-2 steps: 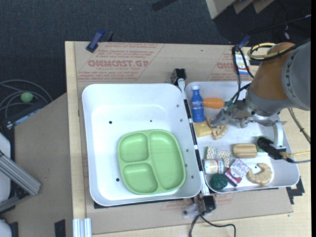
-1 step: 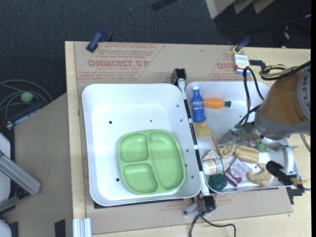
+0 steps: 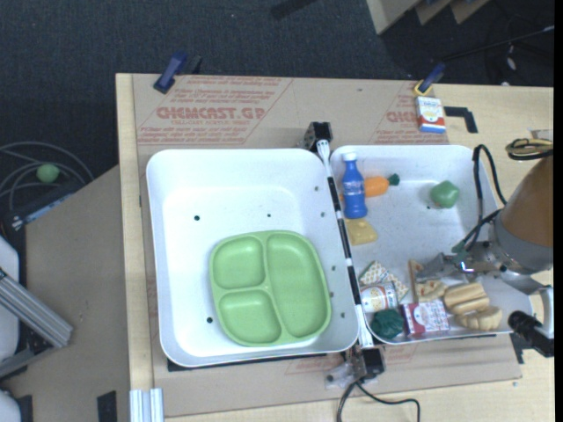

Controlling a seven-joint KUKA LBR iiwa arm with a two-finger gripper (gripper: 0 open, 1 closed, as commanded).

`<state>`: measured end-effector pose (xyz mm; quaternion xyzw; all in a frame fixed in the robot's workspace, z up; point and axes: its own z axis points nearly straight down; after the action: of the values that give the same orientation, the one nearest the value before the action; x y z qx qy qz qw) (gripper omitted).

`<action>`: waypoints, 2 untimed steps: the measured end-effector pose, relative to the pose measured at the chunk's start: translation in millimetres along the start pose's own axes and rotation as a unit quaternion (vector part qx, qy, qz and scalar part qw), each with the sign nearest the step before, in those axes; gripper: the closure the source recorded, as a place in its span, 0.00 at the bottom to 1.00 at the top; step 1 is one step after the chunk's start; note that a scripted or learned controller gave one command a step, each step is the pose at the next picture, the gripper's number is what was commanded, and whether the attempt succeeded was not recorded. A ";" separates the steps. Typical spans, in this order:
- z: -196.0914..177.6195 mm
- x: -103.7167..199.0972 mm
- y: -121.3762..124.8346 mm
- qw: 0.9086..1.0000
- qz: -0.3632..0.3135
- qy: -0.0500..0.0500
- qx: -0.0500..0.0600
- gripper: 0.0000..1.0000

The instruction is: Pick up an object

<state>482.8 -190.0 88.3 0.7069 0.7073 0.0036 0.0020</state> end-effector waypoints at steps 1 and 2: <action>-65.0 97.0 35.7 1.000 -0.002 0.000 0.003 0.00; -1.4 95.4 0.4 1.000 0.000 -0.002 -0.002 0.00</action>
<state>483.1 -94.6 89.9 0.7071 0.7071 0.0041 0.0048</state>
